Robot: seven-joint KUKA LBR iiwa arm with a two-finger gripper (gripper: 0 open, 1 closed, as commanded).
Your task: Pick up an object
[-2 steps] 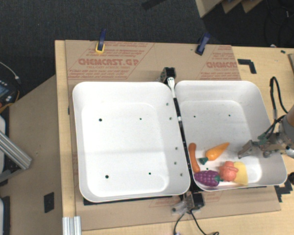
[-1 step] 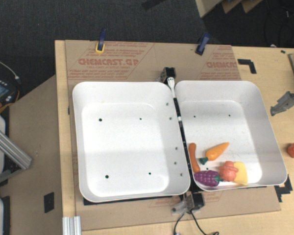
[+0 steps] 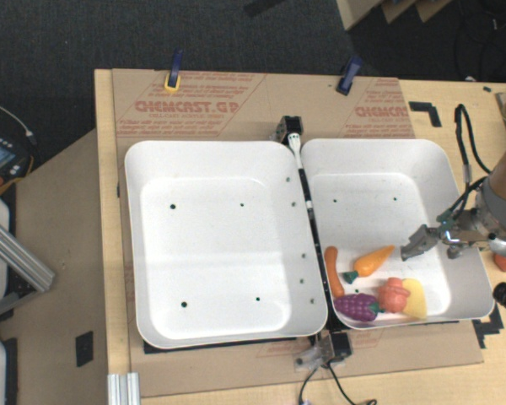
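A: What lies nearest the camera?
B: Purple grapes [image 3: 357, 307], a pink fruit [image 3: 394, 294] and a yellow piece [image 3: 415, 299], below-left of the tool [image 3: 419, 244].
A: And the tool?
B: Over the right bin [image 3: 379, 163], just right of the orange carrot [image 3: 373, 261]. Whether it's apart or together, I cannot tell.

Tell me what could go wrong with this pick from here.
The toys are packed together in the right bin's near corner: carrot, grapes, peach. The gripper might nudge neighbours or catch two. The sausage lies along the bin's wall, leaving little finger room.
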